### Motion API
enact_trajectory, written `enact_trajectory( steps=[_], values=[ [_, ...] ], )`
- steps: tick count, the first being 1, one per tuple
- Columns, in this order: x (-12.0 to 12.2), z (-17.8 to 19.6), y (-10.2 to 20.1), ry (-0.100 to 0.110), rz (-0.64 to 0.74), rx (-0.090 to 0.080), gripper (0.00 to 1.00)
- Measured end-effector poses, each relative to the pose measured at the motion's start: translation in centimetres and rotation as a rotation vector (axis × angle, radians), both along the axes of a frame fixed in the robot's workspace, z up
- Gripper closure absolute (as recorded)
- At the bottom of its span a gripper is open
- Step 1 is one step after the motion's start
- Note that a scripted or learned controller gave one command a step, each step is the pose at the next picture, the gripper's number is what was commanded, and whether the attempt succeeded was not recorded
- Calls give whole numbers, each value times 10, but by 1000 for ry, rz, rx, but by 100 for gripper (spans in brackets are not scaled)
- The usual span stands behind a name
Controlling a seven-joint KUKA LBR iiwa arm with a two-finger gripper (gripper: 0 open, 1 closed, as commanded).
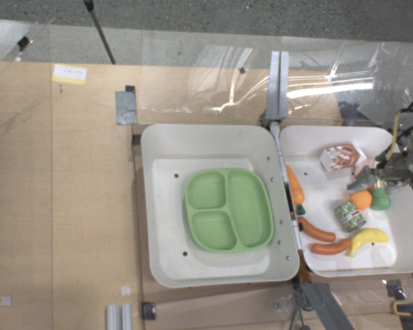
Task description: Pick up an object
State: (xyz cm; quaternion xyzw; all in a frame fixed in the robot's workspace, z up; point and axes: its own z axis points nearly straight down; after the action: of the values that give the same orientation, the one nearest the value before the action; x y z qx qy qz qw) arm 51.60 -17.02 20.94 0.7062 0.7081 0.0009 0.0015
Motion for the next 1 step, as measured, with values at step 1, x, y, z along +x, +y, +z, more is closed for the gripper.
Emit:
enact_trajectory(
  steps=[1],
  values=[
    [33,-100,-6,1,200,-1,0]
  ],
)
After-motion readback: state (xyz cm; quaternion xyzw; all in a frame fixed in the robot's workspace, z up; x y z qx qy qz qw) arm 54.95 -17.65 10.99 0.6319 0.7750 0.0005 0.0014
